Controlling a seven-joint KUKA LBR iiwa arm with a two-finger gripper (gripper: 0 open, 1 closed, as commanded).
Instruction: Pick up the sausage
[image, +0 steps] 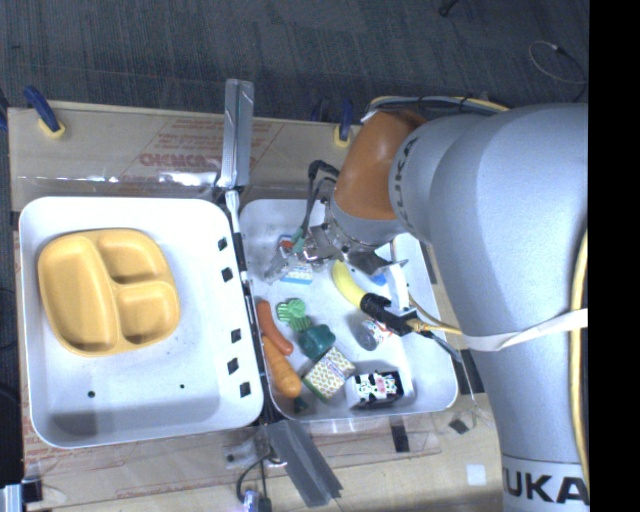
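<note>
Sausage (272, 330) lies untouched along the right bin's (440, 395) left wall; gripper (312, 245) fingers unreadable.

Colour rundown: both bins are plain white, the left bin (60, 400) and the right bin (425, 395) alike. In the left one there's a mustard-yellow divided tray (105, 290), same shade all over. The right one is the colourful mess: a reddish-orange sausage (272, 332), an orange carrot (287, 378) just below it, a yellow banana (347, 283), a bright green ridged toy (291, 311) and a darker teal piece (317, 340). There's also a little box (329, 374) with a green-and-yellow checked pattern, and a black-and-white cow-patch carton (376, 388). The arm (500, 220) is silver-grey with an orange band (368, 170). The bench (130, 140) is tan with faded red print.
</note>
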